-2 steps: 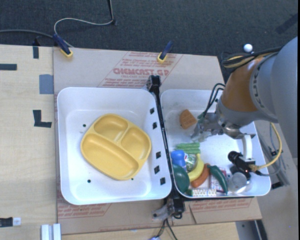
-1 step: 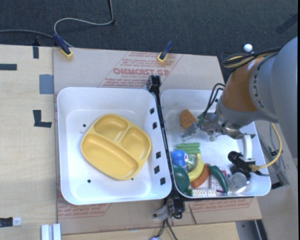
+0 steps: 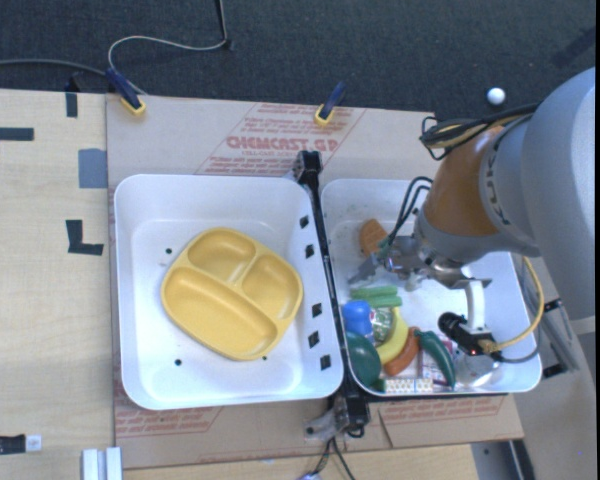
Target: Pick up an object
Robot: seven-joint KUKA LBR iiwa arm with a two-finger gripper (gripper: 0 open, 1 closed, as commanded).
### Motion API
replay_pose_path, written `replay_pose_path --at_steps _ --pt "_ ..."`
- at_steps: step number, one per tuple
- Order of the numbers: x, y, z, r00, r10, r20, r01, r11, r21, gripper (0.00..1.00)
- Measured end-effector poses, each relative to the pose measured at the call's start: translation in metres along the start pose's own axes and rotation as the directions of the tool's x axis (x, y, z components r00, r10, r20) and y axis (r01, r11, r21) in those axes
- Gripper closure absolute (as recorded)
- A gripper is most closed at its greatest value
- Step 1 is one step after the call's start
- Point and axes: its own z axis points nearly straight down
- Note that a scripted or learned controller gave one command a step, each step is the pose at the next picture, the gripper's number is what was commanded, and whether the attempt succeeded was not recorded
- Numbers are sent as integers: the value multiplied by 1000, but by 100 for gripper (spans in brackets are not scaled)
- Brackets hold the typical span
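My gripper (image 3: 388, 264) is low in the right bin (image 3: 500, 268), in its upper middle, with the grey arm and orange band reaching in from the right. An orange-brown piece (image 3: 371, 235) lies just beyond it towards the bin's back. Just in front of it lies a light green stick (image 3: 377, 295). Nearer the front wall sits a pile: a blue ball (image 3: 356, 316), a yellow banana (image 3: 394, 332), a dark green piece (image 3: 364, 359), a red-brown sausage (image 3: 404, 354) and a dark green pepper (image 3: 436, 349). The wrist hides what lies directly under the gripper.
A yellow divided plate (image 3: 233, 291) lies in the middle of the left bin (image 3: 140, 268). A black divider with clips (image 3: 318, 268) runs between the bins. Cables (image 3: 450, 133) loop off the arm. Two clamps (image 3: 128, 92) hold the cardboard at the back.
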Motion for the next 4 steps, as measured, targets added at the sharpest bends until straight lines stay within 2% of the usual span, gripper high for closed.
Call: replay_pose_path --at_steps 1,2,3,4 --pt "-1 0 -10 1000 0 1 0 1000 -1 100" --pt "0 0 -10 1000 0 1 0 1000 -1 0" --pt "0 0 -19 1000 0 0 0 1000 1 100" --pt "0 0 -19 1000 0 0 0 1000 1 0"
